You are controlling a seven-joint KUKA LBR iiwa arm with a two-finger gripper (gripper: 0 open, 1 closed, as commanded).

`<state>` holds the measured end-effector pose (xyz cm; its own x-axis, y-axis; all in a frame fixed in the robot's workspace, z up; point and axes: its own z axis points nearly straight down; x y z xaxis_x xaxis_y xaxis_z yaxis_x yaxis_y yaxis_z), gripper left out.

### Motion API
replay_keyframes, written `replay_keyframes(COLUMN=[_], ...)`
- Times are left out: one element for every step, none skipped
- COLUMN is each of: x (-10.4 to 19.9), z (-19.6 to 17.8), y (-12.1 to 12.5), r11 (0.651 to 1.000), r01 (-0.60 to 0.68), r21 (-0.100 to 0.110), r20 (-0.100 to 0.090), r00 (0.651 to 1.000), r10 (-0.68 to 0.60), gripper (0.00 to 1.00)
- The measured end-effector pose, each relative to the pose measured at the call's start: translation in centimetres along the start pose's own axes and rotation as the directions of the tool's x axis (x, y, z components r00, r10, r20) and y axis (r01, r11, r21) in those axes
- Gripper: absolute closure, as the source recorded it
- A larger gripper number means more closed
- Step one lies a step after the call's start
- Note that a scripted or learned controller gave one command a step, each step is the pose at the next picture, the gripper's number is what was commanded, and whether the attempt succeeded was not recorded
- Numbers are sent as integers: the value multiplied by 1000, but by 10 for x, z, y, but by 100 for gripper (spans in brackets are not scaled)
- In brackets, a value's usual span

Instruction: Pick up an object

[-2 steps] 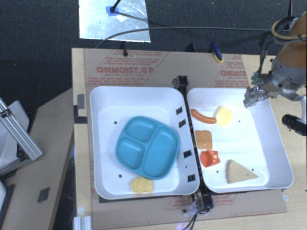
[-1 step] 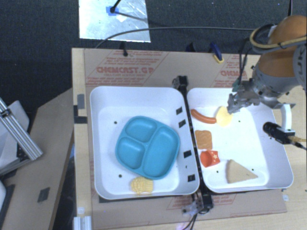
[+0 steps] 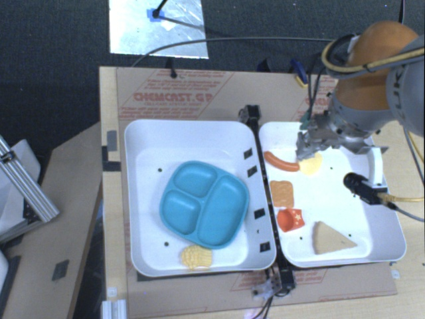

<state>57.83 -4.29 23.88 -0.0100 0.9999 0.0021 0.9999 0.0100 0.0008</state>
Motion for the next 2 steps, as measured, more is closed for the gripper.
replay_keyframes(x=[57,112], z=[7,-1], y=[-19,-26], r11=[1000,1000], r01=[-1,0], r21=[2,-1], r20=[0,1], r00=[1000,1000], r10=[1,0], gripper=[100,100])
